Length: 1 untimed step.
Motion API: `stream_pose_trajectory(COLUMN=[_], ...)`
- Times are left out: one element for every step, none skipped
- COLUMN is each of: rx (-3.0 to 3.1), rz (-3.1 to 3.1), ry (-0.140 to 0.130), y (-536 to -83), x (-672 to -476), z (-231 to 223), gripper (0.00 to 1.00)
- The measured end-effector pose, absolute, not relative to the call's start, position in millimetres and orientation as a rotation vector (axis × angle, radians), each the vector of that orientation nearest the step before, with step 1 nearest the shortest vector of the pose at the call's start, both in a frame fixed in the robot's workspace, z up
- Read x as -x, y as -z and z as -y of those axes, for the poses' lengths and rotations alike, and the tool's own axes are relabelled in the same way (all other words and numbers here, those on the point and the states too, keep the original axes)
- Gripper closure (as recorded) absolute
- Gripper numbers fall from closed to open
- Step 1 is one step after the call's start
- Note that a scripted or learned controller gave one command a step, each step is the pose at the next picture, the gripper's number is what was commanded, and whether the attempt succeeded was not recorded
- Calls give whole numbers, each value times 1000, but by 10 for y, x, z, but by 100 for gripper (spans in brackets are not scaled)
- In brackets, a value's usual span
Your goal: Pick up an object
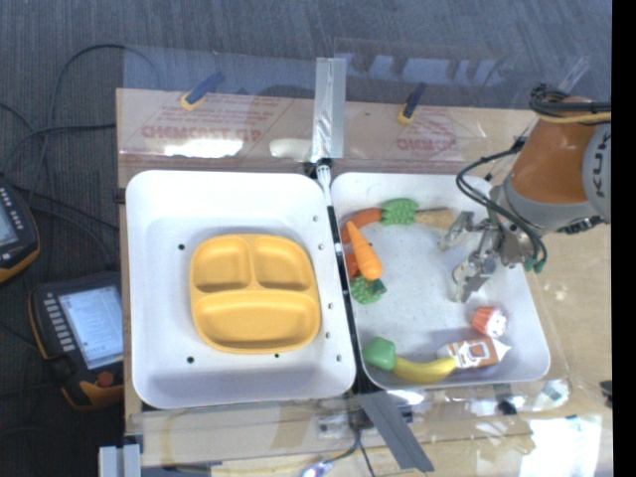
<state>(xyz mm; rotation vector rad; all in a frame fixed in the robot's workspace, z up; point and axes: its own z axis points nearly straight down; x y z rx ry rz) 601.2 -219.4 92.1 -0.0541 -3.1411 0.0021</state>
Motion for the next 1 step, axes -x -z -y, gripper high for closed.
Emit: stream_pose_trajectory(rx=[115], rz=[3155], ry=[-6], y=[-903], x=[-5923], z=[1702], gripper=[0])
